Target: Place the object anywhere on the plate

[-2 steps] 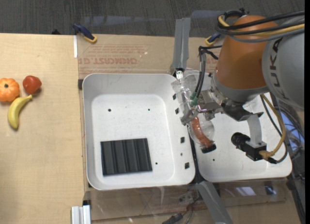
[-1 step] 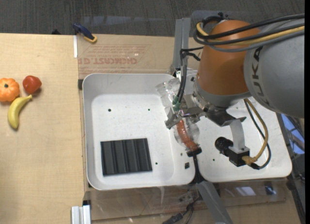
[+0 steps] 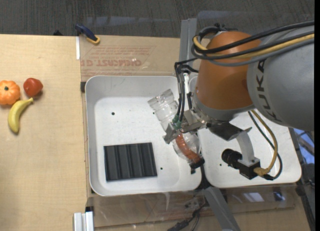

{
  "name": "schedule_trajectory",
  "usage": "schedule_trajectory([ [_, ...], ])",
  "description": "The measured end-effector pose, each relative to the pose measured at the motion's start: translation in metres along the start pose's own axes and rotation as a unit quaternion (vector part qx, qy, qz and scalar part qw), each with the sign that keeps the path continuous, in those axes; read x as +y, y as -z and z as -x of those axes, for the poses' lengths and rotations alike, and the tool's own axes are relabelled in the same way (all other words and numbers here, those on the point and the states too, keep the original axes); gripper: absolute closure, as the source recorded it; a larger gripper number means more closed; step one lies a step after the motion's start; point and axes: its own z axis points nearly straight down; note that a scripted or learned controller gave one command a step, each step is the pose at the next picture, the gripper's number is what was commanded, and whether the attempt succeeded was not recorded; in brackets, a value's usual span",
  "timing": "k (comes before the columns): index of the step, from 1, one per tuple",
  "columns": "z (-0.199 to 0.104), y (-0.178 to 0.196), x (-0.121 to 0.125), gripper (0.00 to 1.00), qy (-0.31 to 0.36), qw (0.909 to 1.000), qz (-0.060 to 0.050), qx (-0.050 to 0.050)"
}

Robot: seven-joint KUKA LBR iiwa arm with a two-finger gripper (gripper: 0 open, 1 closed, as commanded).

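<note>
A black ribbed rectangular plate (image 3: 130, 161) lies flat in the front part of the left bin (image 3: 100, 125). Near that bin's right wall sits a clear plastic cup-like object (image 3: 164, 106). A second clear piece with an orange-red part (image 3: 187, 149) lies just in front of it, against the wall between the bins. My gripper (image 3: 181, 127) hangs low over this spot, between the two clear pieces, and the arm's orange band (image 3: 225, 70) looms above it. Whether either piece is held is hidden by the wrist. The plate is well to the gripper's left and nothing rests on it.
The right bin (image 3: 280, 172) lies under the arm, with a black cabled fitting (image 3: 241, 162) above it. On the wooden bench to the left lie an orange (image 3: 8, 93), a red fruit (image 3: 33, 87) and a banana (image 3: 17, 115). A blue clamp (image 3: 87, 33) sits behind the left bin.
</note>
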Motion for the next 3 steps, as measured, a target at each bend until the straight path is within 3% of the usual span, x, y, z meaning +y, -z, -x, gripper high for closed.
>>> schedule_trajectory([
  [1,-0.025,-0.03,0.016,1.0,0.067,0.9977,0.0,0.0],
  [2,-0.032,-0.04,0.022,1.0,0.038,0.9993,-0.001,0.0],
  [3,-0.011,-0.069,0.031,1.0,0.143,0.9897,0.0,0.0],
])
